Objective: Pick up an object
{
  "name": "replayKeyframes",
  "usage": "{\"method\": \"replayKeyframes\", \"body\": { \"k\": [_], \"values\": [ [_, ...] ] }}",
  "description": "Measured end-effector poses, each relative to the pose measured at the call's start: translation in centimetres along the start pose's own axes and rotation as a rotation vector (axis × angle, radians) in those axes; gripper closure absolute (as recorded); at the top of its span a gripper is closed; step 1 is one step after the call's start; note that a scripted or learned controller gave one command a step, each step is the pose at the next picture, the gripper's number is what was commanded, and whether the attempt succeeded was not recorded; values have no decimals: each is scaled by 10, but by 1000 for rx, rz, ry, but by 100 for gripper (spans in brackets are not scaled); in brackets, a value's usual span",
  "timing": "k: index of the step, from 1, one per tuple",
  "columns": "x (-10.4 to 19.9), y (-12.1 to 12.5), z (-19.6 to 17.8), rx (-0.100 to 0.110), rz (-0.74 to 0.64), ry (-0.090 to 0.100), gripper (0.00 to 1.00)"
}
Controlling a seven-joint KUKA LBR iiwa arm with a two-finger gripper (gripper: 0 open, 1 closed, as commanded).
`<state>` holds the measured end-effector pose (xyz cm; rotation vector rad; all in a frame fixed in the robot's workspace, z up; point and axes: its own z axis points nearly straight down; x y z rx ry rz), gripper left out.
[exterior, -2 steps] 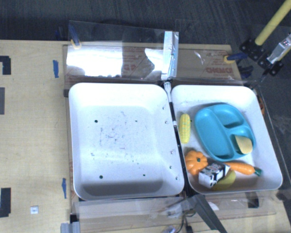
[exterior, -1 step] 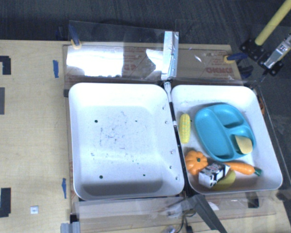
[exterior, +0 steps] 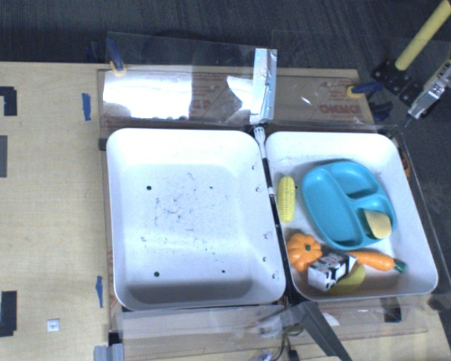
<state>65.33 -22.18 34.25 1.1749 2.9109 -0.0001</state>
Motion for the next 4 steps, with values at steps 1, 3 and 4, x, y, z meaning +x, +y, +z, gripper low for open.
{"method": "replayKeyframes", "body": {
  "k": [1, 3, 4],
  "values": [
    [15, -8, -20, -1, -48, -1, 100],
    [-6, 7, -12, -7, -203, -16, 100],
    [-4, 3, -33, -3, -247, -9, 100]
  ]
}}
